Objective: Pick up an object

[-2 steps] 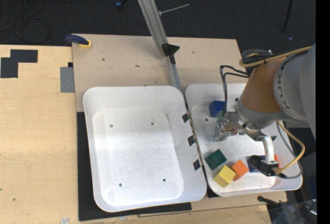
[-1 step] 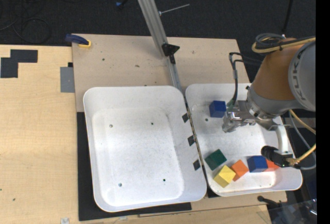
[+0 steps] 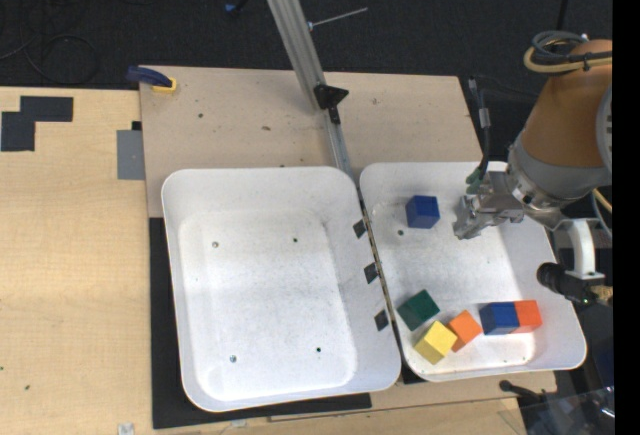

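Note:
In the right bin (image 3: 530, 348) lie several small blocks. A blue cube (image 3: 423, 211) sits alone near the bin's back left. Along the front lie a green block (image 3: 418, 308), a yellow cube (image 3: 436, 340), an orange cube (image 3: 465, 327), a second blue cube (image 3: 499, 318) and an orange-red block (image 3: 527, 314). My gripper (image 3: 470, 225) hangs over the back right part of this bin, to the right of the lone blue cube and apart from it. Nothing shows between its fingers.
The left bin (image 3: 200, 363) lies beside the right one, joined by black clips. A slanted aluminium post (image 3: 295, 28) rises behind the bins. The arm's orange and grey body (image 3: 565, 133) overhangs the right bin's far right edge.

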Motion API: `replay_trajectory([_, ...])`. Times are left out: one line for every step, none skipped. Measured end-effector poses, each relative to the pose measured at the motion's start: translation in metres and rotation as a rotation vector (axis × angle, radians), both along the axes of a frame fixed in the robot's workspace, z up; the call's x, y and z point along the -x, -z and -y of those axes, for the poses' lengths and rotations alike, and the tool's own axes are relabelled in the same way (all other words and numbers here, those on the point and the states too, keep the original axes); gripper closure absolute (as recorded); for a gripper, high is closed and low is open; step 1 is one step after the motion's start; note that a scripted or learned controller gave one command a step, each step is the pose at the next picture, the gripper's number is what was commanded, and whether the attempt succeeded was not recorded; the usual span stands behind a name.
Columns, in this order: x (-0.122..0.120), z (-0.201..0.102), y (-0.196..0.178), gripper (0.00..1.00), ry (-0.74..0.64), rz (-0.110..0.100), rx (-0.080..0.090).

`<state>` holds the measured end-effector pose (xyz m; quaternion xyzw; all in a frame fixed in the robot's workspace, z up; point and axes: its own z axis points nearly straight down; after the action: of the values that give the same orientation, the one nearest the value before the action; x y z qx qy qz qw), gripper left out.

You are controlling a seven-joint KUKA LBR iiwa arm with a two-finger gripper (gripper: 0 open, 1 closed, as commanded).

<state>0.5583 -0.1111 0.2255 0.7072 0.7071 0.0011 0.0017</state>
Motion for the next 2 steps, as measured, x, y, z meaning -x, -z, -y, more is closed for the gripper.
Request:
replay_trajectory([0.000, 0.002, -0.015, 1.00, 0.002, -0.004, -0.001])
replay_trajectory([-0.009, -0.046, -0.002, 1.00, -0.003, -0.009, -0.003])
